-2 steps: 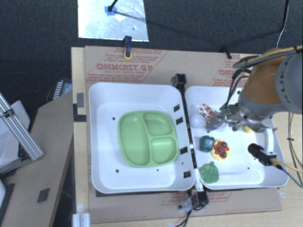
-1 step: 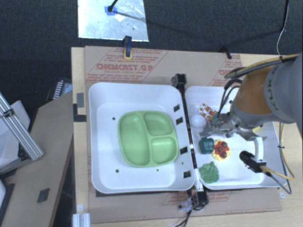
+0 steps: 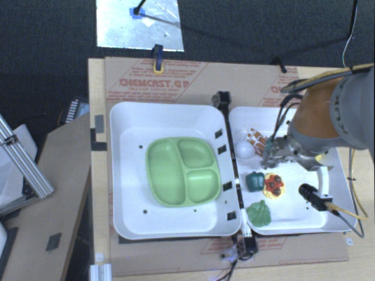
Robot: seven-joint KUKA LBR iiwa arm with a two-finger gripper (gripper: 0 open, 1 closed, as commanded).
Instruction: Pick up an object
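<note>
Cardboard-topped bench w/ two white bins; gripper (image 3: pixel 270 158) low in right bin (image 3: pixel 334 224) centre-right, jaw state can't tell; lower squarely over red-yellow toy (image 3: pixel 273 185), avoid teal piece (image 3: pixel 255 182).

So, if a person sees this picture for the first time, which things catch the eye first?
Probably the pale green divided plate lying in the left bin, since it is the largest coloured thing there. Next comes the grey and orange arm reaching into the right bin from the right. Below its gripper lie small bright toys: a dark green pepper, a yellow and red piece and a leafy green one.
</note>
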